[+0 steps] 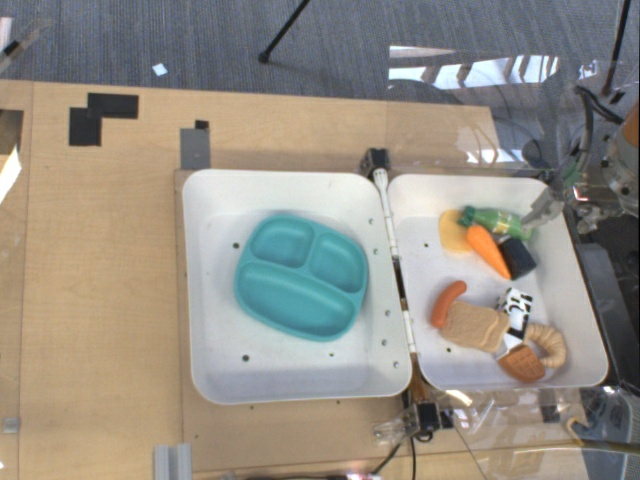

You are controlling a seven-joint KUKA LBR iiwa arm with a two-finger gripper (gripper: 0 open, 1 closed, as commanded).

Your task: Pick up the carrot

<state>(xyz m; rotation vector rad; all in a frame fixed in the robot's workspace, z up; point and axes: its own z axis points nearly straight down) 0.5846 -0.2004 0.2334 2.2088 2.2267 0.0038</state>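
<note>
Orange and tapered, the single carrot (pixel 488 251) lies aslant in the upper half of the right bin (pixel 590 318), its green top (pixel 492 219) pointing up-left and its tip resting against one dark block (pixel 519 258). Just left of the leafy end sits one pale yellow round piece (pixel 452 232). Lower in the same bin lie one red-orange sausage (pixel 449 303), one tan slice of bread (pixel 474 327), one black-and-white tag (pixel 517 310) and one browned pastry (pixel 535 353), crowded together. The left bin (pixel 205 298) holds one teal plate (pixel 301 276) with three compartments. The gripper (pixel 548 204) reaches in at the right bin's upper right corner, close beside the carrot's green top; its state cannot be told from this blurred slanted view.
</note>
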